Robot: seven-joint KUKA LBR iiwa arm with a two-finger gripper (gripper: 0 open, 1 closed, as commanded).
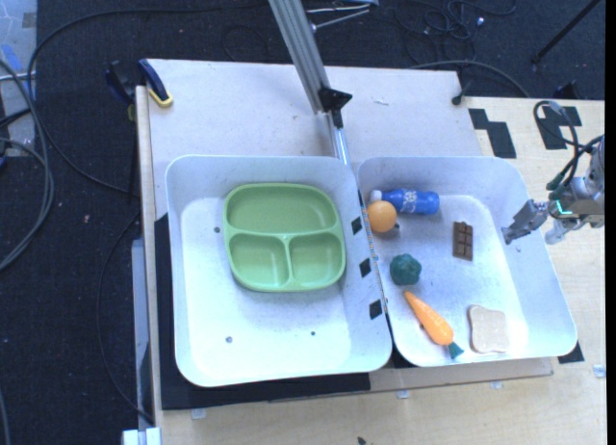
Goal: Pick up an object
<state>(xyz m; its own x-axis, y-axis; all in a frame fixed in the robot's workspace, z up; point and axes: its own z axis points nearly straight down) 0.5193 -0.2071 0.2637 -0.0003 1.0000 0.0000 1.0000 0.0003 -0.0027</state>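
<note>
- Bread slice (489, 328) lies at the right bin's (539, 284) near edge, beside carrot (430, 319).
- Pincer (527, 221) hovers at the bin's right edge, holding nothing; its opening cannot be told.

Black cables (67, 159) cross dark, perhaps carpeted floor (77, 270).

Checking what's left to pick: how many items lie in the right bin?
6: blue bottle, orange ball, brown bar, green lump, carrot, bread slice.

Green tray (285, 237) in left bin (192, 337), pincer (535, 223) at right bin (539, 332)
</note>
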